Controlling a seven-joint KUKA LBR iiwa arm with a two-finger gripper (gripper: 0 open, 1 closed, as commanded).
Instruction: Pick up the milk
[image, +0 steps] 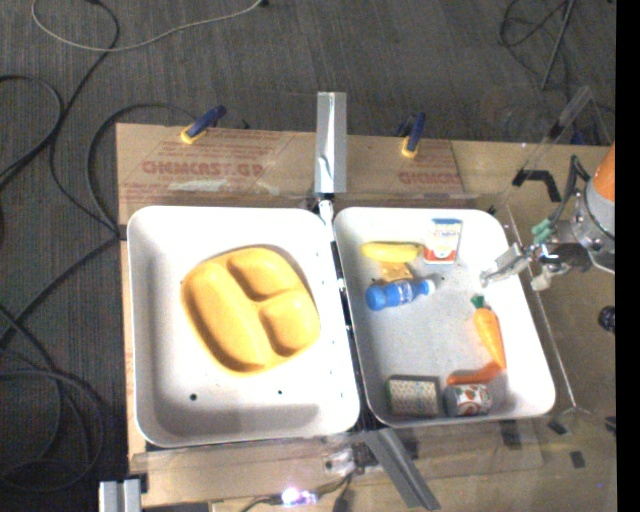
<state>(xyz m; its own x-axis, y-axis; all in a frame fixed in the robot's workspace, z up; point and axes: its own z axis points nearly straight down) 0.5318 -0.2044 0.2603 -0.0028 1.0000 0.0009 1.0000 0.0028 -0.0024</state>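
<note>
The milk (444, 240) is a small white carton with an orange-red label. It stands upright near the far wall of the right bin (520, 395), just right of a yellow banana-like item (391, 251). My gripper (507, 266) hovers over the right rim of that bin, to the right of the milk and a little nearer the front, apart from it. Nothing shows in its grasp. The arm's orange band (603, 178) is at the right edge of the camera view.
The right bin also holds a blue bottle (398, 293), a carrot (489, 336), a can (467, 400) and a grey box (413, 396). In the left bin (150, 400) lies a yellow divided plate (251, 307). A metal post (330, 145) stands behind the bins.
</note>
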